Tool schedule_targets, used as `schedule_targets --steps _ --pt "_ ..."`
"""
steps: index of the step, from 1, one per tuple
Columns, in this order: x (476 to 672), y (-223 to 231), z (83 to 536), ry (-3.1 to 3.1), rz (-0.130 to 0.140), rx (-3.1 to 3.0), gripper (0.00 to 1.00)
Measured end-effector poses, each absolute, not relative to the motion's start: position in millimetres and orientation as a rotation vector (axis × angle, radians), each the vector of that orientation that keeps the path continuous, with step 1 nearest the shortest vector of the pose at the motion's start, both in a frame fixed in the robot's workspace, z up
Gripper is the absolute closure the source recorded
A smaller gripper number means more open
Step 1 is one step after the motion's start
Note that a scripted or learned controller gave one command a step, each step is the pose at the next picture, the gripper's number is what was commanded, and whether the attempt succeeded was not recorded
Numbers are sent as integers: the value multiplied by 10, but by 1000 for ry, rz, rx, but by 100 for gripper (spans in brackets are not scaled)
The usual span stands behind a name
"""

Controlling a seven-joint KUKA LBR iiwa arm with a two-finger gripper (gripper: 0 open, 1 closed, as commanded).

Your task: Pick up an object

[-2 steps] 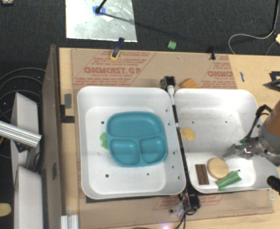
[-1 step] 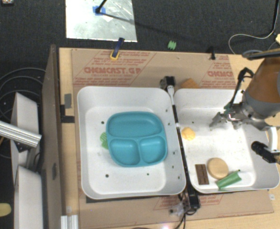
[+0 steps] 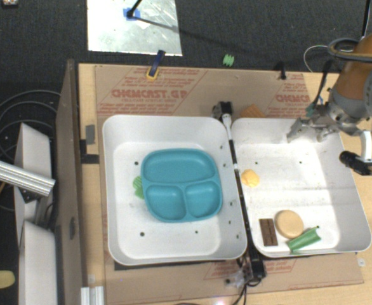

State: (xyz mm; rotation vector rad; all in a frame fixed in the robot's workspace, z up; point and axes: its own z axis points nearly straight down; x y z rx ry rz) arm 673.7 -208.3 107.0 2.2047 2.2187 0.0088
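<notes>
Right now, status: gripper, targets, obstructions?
Gripper over right white bin's far edge, holding nothing seen. Yellow rounded piece, tan disc, brown bar, green tube untouched. Nothing blocking them.

One fixed camera looks down at a slant on the left bin (image 3: 119, 170) and right bin (image 3: 338, 183).

Blue divided tray (image 3: 181, 184) in left bin (image 3: 119, 138); right bin (image 3: 338, 189) has yellow piece (image 3: 250, 178), tan disc (image 3: 289, 223), brown bar (image 3: 268, 232), green item (image 3: 305, 239); gripper (image 3: 313, 127) above far edge.
</notes>
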Motion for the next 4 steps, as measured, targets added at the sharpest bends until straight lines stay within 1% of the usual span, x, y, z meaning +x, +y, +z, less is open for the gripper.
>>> schedule_targets --steps 1,2,3,4 --pt "6298 -1712 829 2227 -1 2221 0" --pt "6716 -2084 1297 2219 7 2209 0" --pt "6294 -1709 819 2228 -2 2221 0" --pt "6718 -2085 1478 2218 7 2208 0"
